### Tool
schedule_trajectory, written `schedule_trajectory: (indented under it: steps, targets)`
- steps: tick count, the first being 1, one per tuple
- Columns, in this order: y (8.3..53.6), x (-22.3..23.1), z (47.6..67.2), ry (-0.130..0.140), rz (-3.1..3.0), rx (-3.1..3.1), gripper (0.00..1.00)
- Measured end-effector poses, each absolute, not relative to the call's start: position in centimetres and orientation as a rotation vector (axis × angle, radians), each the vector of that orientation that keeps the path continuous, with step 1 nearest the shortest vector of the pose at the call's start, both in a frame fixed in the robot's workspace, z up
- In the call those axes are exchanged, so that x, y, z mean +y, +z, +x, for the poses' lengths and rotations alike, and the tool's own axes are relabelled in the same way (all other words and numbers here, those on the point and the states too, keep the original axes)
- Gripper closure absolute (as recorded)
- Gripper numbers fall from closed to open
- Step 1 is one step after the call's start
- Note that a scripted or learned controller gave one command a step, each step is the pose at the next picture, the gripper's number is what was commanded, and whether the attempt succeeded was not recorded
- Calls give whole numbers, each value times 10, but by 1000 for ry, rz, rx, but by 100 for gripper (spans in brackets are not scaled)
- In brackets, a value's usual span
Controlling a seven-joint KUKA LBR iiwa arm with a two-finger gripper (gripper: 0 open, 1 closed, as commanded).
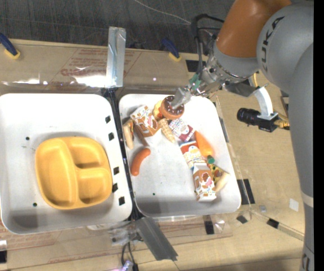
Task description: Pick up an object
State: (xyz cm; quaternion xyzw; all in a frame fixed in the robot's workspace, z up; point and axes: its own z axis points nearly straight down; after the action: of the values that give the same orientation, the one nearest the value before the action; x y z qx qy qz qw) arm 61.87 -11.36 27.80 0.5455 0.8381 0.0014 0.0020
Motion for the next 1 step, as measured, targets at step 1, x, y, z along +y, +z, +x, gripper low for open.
schedule_trajectory:
  steps: [1]
  targets:
    - [246,-88,634,-5,1928,2486,100]
